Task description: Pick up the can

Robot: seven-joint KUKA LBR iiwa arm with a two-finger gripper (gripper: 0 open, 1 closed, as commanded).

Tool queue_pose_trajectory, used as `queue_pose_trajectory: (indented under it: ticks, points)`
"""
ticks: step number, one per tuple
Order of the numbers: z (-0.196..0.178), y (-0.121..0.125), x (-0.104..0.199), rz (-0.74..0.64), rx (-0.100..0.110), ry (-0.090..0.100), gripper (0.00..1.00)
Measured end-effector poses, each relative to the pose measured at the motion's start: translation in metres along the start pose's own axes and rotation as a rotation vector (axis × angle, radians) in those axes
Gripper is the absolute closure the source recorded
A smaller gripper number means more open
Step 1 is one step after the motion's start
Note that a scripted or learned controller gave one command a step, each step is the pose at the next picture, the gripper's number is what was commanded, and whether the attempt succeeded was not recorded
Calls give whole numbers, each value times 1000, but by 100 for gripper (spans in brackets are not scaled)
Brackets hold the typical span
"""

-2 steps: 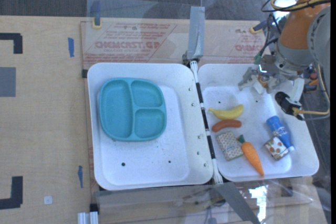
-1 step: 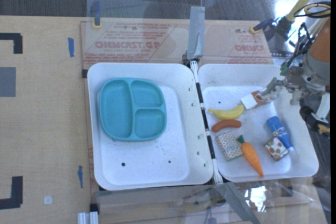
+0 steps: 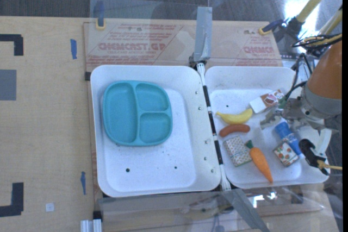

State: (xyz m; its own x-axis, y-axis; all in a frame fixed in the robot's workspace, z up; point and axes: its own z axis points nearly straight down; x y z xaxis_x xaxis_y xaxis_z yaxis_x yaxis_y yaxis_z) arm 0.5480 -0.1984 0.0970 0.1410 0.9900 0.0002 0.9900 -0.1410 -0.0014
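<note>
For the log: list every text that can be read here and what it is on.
"CHEMCAST GP", red, upside down: the clear sheet behind the left bin.
Red print on the sheet behind the right bin: too blurred.
Labels on the can, the small carton and the white packet: too small.

Right bin [image 3: 239, 76] crowded around the can [image 3: 284, 131]; left bin's [image 3: 147, 171] front lies bare.

arm [image 3: 326, 84] cut by right edge; gripper [image 3: 280, 117] fingers blurred
</note>
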Motion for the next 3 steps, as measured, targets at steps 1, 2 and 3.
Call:
queue_pose_trajectory:
  ticks: [1, 2, 3]
  points:
    - [10, -68, 3, 92, -5, 1, 0]
    - [10, -71, 23, 14, -8, -2, 0]
    - [9, -71, 29, -98, -10, -3, 0]
